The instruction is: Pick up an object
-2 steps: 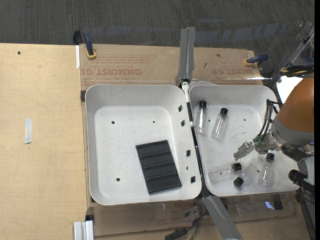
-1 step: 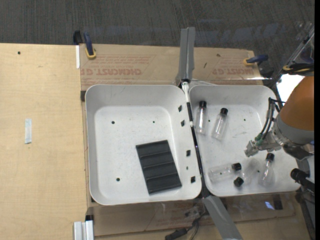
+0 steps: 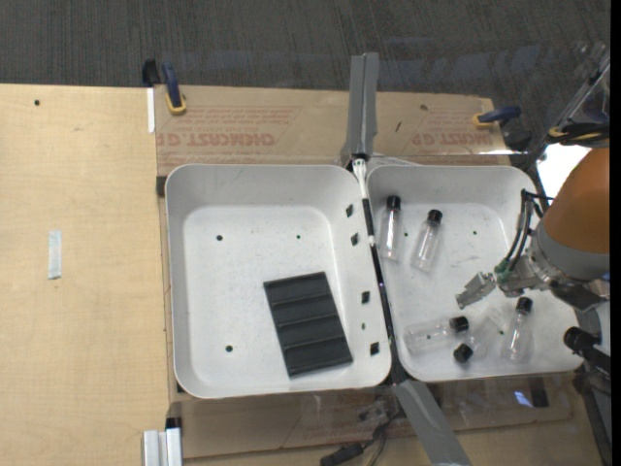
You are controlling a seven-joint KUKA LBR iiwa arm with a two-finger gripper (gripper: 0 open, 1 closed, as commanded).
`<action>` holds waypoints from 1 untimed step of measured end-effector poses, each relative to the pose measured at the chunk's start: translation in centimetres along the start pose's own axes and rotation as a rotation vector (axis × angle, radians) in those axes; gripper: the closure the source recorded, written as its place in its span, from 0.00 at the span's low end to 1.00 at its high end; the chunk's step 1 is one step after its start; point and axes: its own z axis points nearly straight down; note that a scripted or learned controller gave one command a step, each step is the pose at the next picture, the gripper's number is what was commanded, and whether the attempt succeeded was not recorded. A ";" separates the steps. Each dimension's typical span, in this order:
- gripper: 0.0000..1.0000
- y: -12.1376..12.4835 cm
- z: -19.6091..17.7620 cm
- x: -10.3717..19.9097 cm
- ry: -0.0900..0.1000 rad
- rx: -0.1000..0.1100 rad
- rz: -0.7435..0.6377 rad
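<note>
The jaws [image 3: 477, 289] hang low over the right bin [image 3: 456, 175], at about four o'clock in the view, tipped toward the bin floor; whether they are parted or clenched I cannot tell, and nothing shows between them. Clear vials with black caps lie scattered around them: one [image 3: 439, 332] just below at six o'clock, one [image 3: 517, 326] at four o'clock, two more [image 3: 391, 223] [image 3: 427, 238] toward eleven o'clock near the divider, plus a loose black cap [image 3: 463, 353]. They lie flat, likely rolling easily. Further out, at nine o'clock, the left bin [image 3: 194, 260] holds a black ribbed block [image 3: 308, 322]. Both bins sit on the counter [image 3: 78, 260].
</note>
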 end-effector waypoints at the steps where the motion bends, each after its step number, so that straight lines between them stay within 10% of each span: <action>1: 0.00 3.2 2.5 -5.5 0.000 -0.001 -0.055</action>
